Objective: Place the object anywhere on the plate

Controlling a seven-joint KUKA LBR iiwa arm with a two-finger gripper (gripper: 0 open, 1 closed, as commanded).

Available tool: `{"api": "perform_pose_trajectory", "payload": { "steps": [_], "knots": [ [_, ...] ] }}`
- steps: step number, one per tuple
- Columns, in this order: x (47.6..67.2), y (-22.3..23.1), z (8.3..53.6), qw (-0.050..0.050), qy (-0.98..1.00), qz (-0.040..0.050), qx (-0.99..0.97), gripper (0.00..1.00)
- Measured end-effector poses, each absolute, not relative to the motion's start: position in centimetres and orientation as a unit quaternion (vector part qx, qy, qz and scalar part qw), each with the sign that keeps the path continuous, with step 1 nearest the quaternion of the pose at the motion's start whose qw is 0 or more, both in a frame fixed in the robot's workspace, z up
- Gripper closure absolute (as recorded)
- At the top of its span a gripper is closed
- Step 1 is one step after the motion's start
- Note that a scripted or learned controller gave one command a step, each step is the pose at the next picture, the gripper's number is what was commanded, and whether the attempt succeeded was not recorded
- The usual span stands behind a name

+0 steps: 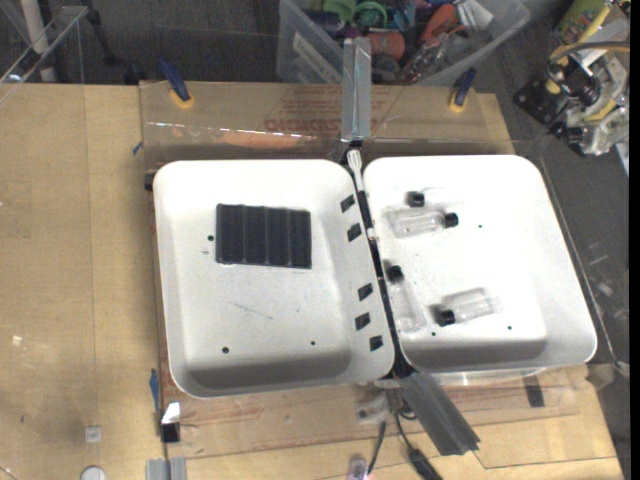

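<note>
A black ridged rectangular plate (264,236) lies flat in the left white bin (200,358), toward its back. In the right white bin (540,338) lie small clear bottles with black caps. One bottle (425,222) rests near the back left of that bin, with another black cap (415,199) just behind it. A second bottle (466,306) lies nearer the front. A third clear bottle (402,298) lies against the divider between the bins.
A divider strip (362,258) with black tabs runs between the bins. Behind the bins stands a clear storage box (400,13) full of coloured toys. Blue clamps (178,93) hold a clear sheet at the back. Cables and gear (585,103) sit at the far right.
</note>
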State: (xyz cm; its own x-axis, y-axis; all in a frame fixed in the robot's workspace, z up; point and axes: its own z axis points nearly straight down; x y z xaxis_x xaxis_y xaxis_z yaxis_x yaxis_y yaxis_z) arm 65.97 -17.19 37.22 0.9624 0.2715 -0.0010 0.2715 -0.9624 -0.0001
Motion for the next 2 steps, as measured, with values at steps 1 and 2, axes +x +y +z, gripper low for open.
{"api": "perform_pose_trajectory", "payload": {
  "steps": [1,2],
  "knots": [
    [65.5,-17.6,38.4,0.000,-0.161,-0.0001,-0.987,1.00],
    [65.7,-22.3,39.2,0.000,-0.102,0.0005,-0.995,1.00]
  ]
}}
